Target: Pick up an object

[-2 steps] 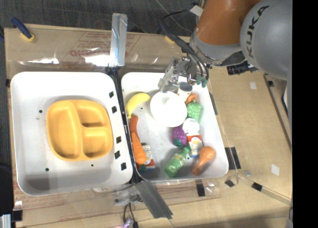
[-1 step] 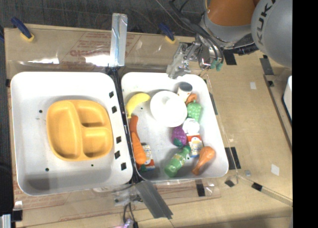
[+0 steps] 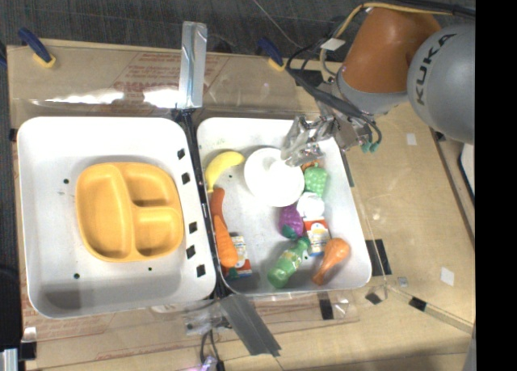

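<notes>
- Toy food fills the right white bin [image 3: 355,224]: a round white plate [image 3: 271,175], yellow banana [image 3: 222,165], orange carrot [image 3: 223,236], purple grapes [image 3: 292,220].
- Metal two-finger gripper [image 3: 297,145] hangs at the plate's upper right edge; nothing visibly held.
- Yellow divided tray [image 3: 129,209] sits in the left bin [image 3: 40,200].
</notes>
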Robot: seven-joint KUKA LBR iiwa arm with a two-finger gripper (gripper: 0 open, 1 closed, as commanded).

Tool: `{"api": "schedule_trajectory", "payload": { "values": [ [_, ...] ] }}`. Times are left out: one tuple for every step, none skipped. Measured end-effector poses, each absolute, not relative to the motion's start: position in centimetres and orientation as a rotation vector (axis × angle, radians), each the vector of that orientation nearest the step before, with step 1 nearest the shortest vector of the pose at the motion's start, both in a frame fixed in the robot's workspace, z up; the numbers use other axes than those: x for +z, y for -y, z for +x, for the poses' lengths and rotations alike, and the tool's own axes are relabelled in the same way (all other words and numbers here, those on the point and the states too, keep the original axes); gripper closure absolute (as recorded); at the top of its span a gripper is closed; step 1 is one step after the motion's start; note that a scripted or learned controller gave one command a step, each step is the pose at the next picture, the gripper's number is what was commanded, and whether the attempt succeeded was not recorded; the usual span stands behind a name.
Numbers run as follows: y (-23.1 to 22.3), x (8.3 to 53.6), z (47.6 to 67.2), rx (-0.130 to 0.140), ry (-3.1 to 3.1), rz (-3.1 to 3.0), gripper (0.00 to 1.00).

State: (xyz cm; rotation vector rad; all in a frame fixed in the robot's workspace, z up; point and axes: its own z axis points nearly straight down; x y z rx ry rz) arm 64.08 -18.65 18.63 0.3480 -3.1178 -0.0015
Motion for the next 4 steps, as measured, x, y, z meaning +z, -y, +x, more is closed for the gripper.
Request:
{"api": "schedule_trajectory", "payload": {
  "values": [
    [16.8, 26.3, 65.9, 0.004, 3.146, 0.157, 1.00],
    [21.0, 24.9, 65.8, 0.005, 3.094, 0.576, 1.00],
    [14.8, 23.5, 61.2, 0.004, 3.105, 0.500, 1.00],
    [20.8, 27.6, 64.9, 0.006, 3.039, 0.819, 1.00]
  ]
}}
